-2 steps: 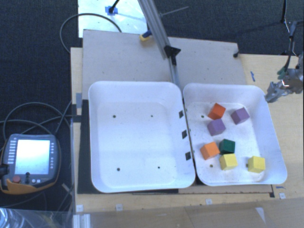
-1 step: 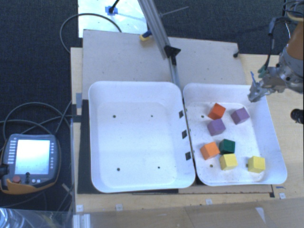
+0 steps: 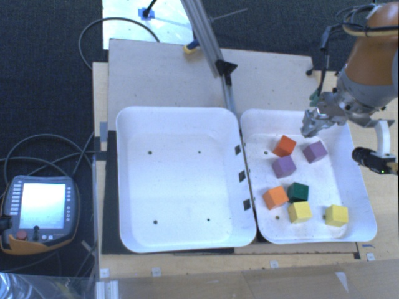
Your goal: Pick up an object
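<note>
- Your worktop is a pale board set on dark carpet, with two shallow white bins side by side on it.
- The left bin shows a bare white floor with a few small dark dots.
- The right bin holds seven cubes: an orange cube and a purple cube near the far side, a second purple cube just below them, then a second orange cube, a dark green cube, and two yellow cubes at the near edge.
- The gripper hangs over the right bin's far edge, just beyond the orange cube; whether its jaws are open or closed you cannot tell, and nothing shows between them.
- A teach pendant lies on the carpet to your left, its cable looping beside it.
- A grey pole slants across the worktop's far side.
</note>
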Motion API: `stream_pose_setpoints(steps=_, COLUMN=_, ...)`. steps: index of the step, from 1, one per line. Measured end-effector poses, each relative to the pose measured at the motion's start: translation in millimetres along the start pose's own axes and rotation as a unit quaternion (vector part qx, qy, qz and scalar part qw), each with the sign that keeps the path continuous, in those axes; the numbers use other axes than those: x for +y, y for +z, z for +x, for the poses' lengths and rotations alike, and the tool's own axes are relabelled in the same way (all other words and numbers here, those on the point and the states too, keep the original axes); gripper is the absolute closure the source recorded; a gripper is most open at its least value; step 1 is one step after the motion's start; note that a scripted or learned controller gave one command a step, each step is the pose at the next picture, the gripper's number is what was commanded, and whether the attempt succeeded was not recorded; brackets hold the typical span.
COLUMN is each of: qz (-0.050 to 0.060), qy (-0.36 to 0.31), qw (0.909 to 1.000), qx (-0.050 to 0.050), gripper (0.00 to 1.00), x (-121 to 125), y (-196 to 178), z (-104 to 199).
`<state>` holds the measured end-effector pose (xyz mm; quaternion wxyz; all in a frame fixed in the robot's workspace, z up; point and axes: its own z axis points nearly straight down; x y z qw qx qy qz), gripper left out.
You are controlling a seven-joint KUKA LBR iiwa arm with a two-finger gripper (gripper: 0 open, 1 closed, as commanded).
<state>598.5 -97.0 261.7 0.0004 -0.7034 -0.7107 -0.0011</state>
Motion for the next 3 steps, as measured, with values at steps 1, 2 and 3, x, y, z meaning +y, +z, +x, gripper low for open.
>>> stream_pose_setpoints(steps=1, qz=0.000, qy=0.000, qw=1.0000, qx=0.000, gripper=1.00, x=-4, y=15, z=55)
stream_pose_setpoints(steps=2, qz=0.000, qy=-0.001, qw=1.0000, qx=0.000, gripper=1.00, x=-3, y=20, z=118)
stream_pose_setpoints(steps=3, qz=0.000, qy=-0.001, qw=1.0000, qx=0.000, gripper=1.00, x=-3, y=15, z=174)
